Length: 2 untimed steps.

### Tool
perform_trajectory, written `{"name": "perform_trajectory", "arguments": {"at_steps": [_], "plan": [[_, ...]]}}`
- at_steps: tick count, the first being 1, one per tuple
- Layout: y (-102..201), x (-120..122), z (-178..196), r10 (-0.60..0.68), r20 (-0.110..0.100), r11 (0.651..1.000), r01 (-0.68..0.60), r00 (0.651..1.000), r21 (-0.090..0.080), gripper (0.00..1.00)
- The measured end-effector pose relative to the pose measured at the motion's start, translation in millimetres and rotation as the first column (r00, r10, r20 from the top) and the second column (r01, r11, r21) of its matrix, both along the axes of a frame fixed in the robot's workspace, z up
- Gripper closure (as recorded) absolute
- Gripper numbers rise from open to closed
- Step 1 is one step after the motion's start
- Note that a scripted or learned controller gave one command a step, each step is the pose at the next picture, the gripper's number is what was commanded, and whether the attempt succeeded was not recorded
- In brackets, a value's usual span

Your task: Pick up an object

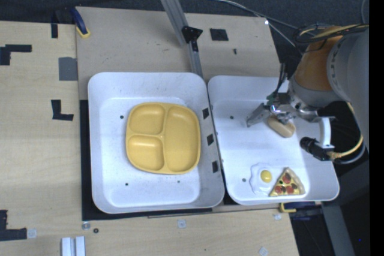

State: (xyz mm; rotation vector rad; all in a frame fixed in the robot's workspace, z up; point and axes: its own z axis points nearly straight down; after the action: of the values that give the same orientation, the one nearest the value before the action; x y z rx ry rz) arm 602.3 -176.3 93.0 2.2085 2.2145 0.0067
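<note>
My gripper (267, 122) is low over the upper middle of the right bin (240, 147). It looks open: one grey finger (255, 117) slants out to the left, while the other stands over a tan bread roll (283, 128). The roll lies on the bin floor, touching the gripper's right side, and is not between the fingers. A fried egg (263, 178) and a pizza slice (287, 184) lie together near the bin's front right corner.
A yellow divided plate (163, 137) fills the middle of the left bin (108, 129). The grey arm with its orange band (315, 69) comes in from the right. A metal pole (174, 9) slants down to the gap between the bins.
</note>
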Motion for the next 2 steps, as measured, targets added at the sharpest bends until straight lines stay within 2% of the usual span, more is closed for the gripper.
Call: {"name": "perform_trajectory", "arguments": {"at_steps": [1, 2], "plan": [[-3, 3, 14, 0.0, 0.016, 1.0, 0.0, 1.0, -0.011, 1.0], [-5, 5, 78, -0.001, -0.008, 1.0, 0.001, 1.0, 0.005, 1.0]]}}
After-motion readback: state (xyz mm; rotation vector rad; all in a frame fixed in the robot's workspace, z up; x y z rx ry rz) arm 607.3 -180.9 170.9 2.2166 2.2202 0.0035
